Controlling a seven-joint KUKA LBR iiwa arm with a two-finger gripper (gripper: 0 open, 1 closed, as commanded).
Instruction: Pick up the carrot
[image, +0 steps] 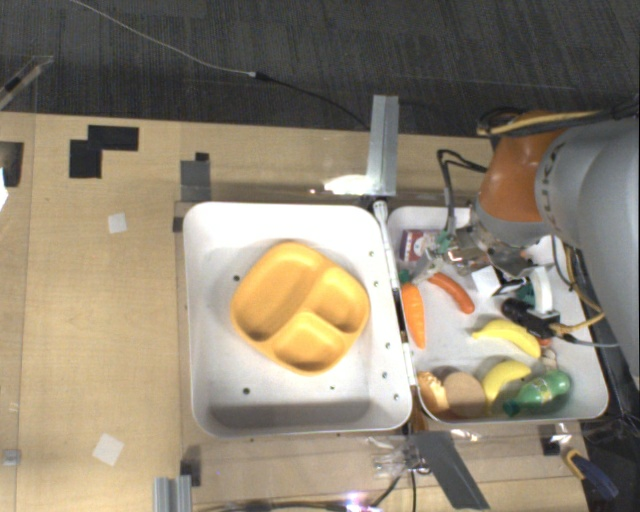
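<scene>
Overhead, the carrot (413, 314) lies lengthwise against the right bin's (598, 398) left wall. Nearby on its upper right hovers the gripper (447, 252); whether that is open or closed, I cannot tell.

Even overhead light, soft shadows, glare at bin rim (345, 185), slightly blurry

You see a light wooden surface (90, 330) with black shapes (100, 148) near its far edge. Behind it lies dark grey carpet (300, 40), crossed by a thin cable (200, 58).
</scene>
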